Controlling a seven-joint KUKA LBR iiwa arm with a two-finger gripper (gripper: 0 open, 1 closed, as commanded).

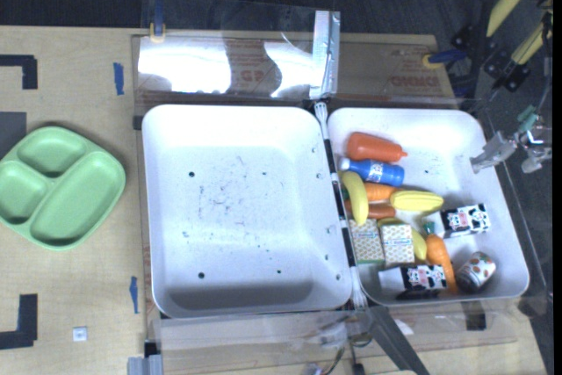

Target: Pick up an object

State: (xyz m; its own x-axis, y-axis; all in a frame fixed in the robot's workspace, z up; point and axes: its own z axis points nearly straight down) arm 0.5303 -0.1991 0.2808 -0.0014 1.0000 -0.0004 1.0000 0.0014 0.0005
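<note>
lighting even and bright from overhead; the two white bins [233, 145] read near overexposed. strong glare on the clear plastic sheet [228, 66] behind the left bin. image soft overall, slightly grainy, with short shadows under the toys [395, 206].

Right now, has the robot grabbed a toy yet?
Not yet. Nothing looks picked: the orange carrot, blue bottle, banana and the rest still lie in the right bin. The gripper sits at that bin's right rim, with no toy seen in it. Reaching in, gripping and lifting one are left.
</note>
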